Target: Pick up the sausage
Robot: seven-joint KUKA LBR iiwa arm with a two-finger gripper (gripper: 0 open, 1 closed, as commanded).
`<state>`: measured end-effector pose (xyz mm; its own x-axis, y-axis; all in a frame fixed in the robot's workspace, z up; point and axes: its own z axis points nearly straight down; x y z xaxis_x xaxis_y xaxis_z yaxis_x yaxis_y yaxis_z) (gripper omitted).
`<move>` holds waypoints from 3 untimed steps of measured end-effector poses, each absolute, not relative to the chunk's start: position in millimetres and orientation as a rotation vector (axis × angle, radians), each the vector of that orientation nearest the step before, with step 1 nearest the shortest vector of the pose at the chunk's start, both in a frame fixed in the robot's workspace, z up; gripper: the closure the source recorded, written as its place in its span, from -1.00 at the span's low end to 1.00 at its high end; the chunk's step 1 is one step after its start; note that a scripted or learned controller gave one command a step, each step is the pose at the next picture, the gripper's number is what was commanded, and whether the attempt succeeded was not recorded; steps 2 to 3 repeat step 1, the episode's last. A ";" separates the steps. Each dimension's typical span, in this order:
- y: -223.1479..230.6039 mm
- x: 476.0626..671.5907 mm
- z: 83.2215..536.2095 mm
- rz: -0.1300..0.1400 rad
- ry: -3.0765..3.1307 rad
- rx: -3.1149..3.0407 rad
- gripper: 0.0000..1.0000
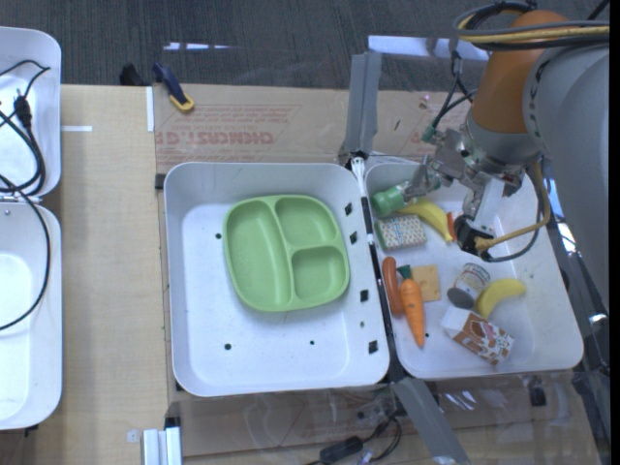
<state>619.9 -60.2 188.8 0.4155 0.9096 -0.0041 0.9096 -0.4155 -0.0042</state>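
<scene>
Two white bins sit side by side on the bench. The sausage (389, 286) lies against the right bin's (542, 361) left wall, beside a carrot (414, 308). The tool (438, 177) hovers farther back; its grip state is unclear.

Red sausage (390, 285) lies lengthwise along right bin's left wall.

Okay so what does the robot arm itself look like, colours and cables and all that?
The arm is bulky, rounded and light grey, with an orange band above the wrist. Yellow and black cables loop over its top. The hand is a cluster of grey metal and black parts, with a thin yellow cable trailing below.
</scene>
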 end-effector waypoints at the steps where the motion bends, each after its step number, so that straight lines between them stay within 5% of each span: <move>1: -107.7 638.6 107.5 0.049 -1.601 -2.679 -1.00; 3: -107.7 638.6 107.5 0.049 -1.601 -2.679 -1.00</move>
